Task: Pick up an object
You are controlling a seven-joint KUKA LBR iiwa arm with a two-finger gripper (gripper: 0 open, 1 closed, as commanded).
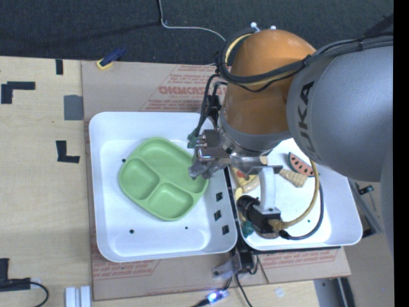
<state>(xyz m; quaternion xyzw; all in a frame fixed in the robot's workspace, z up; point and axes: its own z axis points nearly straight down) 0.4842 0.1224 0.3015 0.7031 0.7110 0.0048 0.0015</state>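
My fingers hang low over the left bin, right at the right-hand rim of the green plate; from above my own wrist covers them, so I cannot tell whether they are spread, pressed together, or pinching that rim. The plate lies flat in the middle of the left bin, turned at a slant; it has three compartments, and its right edge reaches close to the wall between the two bins. My arm comes in from the right and crosses above the right bin, with the orange band just above the wrist. In the right bin a watermelon slice with red flesh and dark seeds lies near the far wall; a pale tan piece lies just beside it; a yellowish thing sits near the dividing wall, partly hidden by my wrist, and I cannot make out what it is. Both bins rest on a cardboard sheet on the desk; a small blue and yellow thing lies at the sheet's far left corner.
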